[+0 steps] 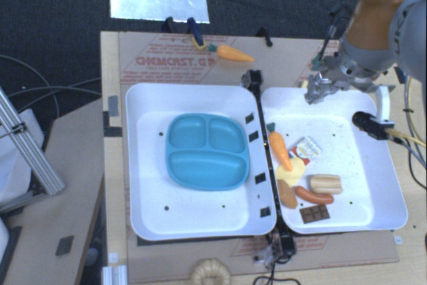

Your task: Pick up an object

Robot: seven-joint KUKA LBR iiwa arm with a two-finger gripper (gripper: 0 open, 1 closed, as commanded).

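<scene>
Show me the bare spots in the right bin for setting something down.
Right bin: bare floor along the right side, from below the gripper to the front corner. Crowded on the left by the divider: carrot, packet, bun, sausage, chocolate.

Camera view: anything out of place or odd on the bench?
Yes. One toy carrot lies outside the bins on the cardboard behind the left bin. A ring-shaped item sits at the front edge. The other food is clustered in the right bin.

arm (407, 17) – grey casing | orange band | end effector (319, 89) – bare metal | black cables
</scene>
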